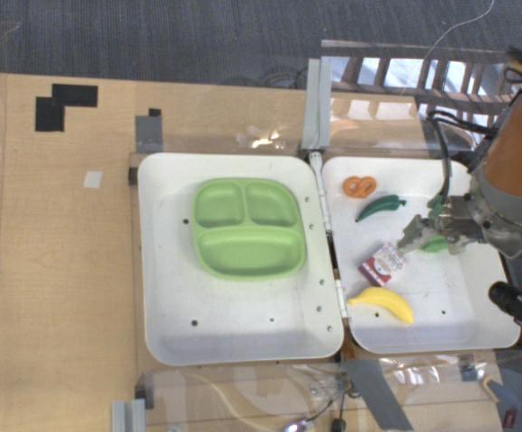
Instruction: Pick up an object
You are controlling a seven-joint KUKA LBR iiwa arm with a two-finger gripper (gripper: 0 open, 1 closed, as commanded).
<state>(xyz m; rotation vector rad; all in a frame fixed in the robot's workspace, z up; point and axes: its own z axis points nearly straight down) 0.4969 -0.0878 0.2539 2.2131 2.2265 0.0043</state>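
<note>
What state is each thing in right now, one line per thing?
Green tray: flat in left bin, compartments bare.
Pretzel: lying in right bin.
Green pepper: lying loose.
Packet: lying beside gripper.
Banana: lying loose.

The gripper [416,232] hangs low in the right bin [477,331], fingers [411,230] pointing toward the bin divider. Just below the fingertips lies a red-and-white packet [383,264] — the nearest obstacle. Beyond it, farther toward the near rim, a yellow banana [384,303] lies across the way. Above the fingers, toward the far wall, a green pepper [380,207] and, past it, an orange pretzel [360,186] take up that corner. Ahead of the fingertips the white floor runs bare to the divider. Behind the fingers, bare floor stretches along the near-right part — room to pass. Something green [434,246] sits close under the wrist, unclear.
</note>
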